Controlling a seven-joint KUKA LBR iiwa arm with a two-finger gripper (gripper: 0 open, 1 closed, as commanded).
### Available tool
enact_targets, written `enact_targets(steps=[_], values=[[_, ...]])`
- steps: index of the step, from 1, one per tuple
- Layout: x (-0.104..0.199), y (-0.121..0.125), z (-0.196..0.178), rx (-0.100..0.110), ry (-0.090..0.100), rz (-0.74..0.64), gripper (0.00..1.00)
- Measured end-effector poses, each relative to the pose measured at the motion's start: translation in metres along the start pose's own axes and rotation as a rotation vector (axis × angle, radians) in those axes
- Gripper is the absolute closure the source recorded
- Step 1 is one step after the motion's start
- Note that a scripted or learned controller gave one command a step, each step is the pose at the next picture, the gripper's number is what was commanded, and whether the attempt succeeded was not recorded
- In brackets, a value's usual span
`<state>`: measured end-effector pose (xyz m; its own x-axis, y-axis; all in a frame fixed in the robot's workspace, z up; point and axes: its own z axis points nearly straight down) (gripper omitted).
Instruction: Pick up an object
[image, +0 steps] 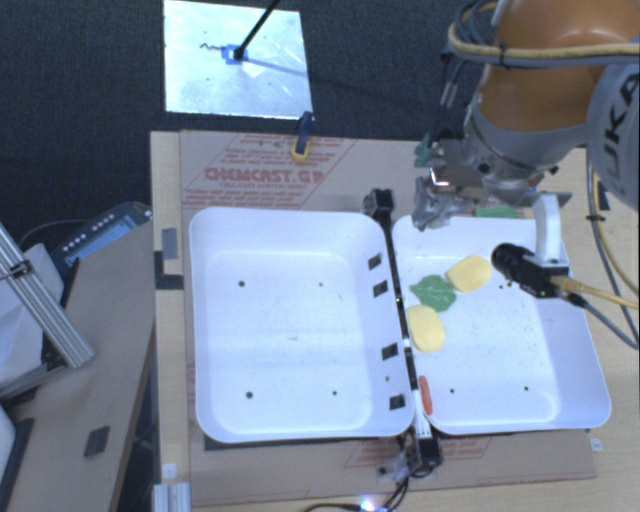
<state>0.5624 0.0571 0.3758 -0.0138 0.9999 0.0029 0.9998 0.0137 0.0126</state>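
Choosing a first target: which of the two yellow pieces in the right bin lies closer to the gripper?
The upper yellow oval piece, right of the green leaf-shaped piece, lies closer to the gripper; the other lies below the leaf.

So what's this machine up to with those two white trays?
A grey and orange robot arm reaches in from the right, meant to pick something up. Its gripper hangs over the far edge of the right bin, with nothing visibly held. In that bin lie two yellow pieces, a green piece between them, and a small orange piece near the divider. The left bin sits beside it.
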Motion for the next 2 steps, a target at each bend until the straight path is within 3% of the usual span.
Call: enact_targets(steps=[1, 2], values=[[0.078, -0.007, -0.057, 0.004, 0.002, 0.001, 1.0], [0.121, 0.013, -0.131, 0.002, 0.001, 0.005, 1.0]])
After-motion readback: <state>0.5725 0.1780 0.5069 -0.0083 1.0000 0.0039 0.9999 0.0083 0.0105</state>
